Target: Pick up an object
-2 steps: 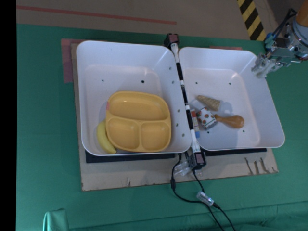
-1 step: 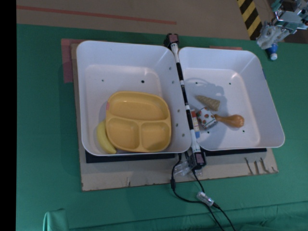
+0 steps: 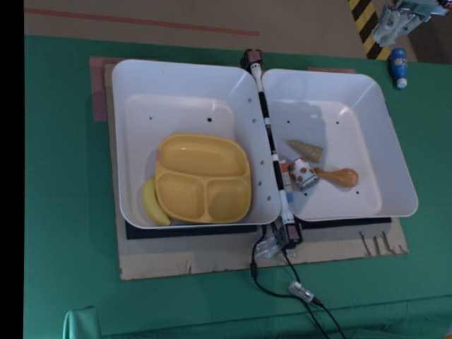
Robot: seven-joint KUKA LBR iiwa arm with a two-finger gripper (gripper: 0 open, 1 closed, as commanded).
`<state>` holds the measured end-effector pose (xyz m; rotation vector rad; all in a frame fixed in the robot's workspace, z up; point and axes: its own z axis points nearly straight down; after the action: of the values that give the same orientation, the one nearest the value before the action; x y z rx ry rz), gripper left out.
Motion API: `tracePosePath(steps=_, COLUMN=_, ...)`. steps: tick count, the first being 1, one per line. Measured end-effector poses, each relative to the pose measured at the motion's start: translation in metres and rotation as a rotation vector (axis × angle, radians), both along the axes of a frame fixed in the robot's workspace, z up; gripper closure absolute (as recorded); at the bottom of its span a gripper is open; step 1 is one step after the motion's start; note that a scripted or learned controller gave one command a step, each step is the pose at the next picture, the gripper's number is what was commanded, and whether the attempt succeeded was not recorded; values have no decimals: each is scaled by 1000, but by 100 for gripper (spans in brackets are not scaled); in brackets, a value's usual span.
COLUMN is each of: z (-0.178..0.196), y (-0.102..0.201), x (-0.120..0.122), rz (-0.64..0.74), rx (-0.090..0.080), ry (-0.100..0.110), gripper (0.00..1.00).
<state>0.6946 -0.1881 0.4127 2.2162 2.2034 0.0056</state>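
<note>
In the right bin (image 3: 367, 97) lie a tan cone (image 3: 306, 149), a white block with red spots (image 3: 304, 174) and an orange drumstick-shaped toy (image 3: 339, 177). A small red and white piece (image 3: 283, 169) sits against the divider. The left bin (image 3: 141, 90) holds a yellow divided plate (image 3: 203, 178) with a yellow banana (image 3: 152, 202) tucked along its left edge. My gripper (image 3: 404, 16) hangs at the top right corner of the camera view, well beyond the right bin's far corner and away from every object.
A blue and white bottle-like item (image 3: 399, 66) stands on the green cloth just outside the right bin's far right corner. Cables (image 3: 293, 277) trail from the divider's near end. Yellow and black floor tape (image 3: 361, 9) runs at the back.
</note>
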Motion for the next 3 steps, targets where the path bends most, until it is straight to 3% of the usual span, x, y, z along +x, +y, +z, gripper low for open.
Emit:
tracePosePath(steps=1, z=-11, y=0, x=5, rz=0, rx=2, ry=5, gripper=100)
tracePosePath(steps=2, z=-11, y=0, x=5, rz=-1, rx=1, ry=5, gripper=0)
tracePosePath(steps=3, z=-176, y=0, x=7, rz=1, rx=1, ry=7, gripper=0)
